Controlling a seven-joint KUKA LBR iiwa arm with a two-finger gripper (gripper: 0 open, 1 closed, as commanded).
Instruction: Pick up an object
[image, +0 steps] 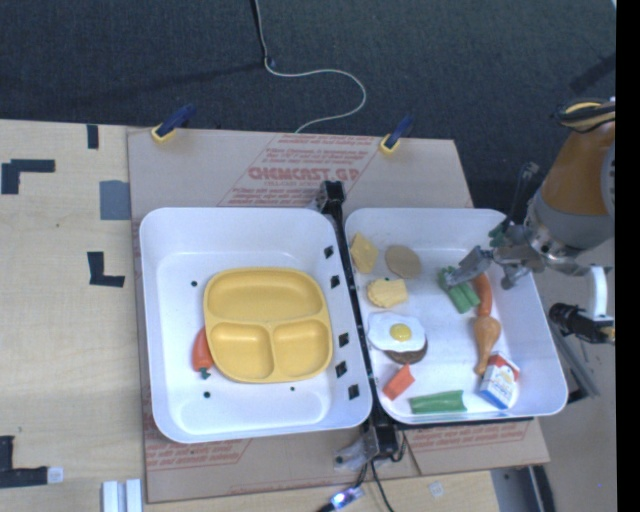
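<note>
Left bin (165, 300): yellow divided tray (268, 323), orange piece (201, 350) tucked at its left edge. Right bin (530, 400): cheese wedge (362, 253), fried egg on toast (398, 335), green bar (437, 402), green block (460, 297), carrot (484, 293), drumstick (486, 340), milk carton (499, 383). Claw (490, 266) low over the green block and carrot, can't tell its spread, nothing seen held. Risk: the two touch, so it may nudge both and grab neither
</note>
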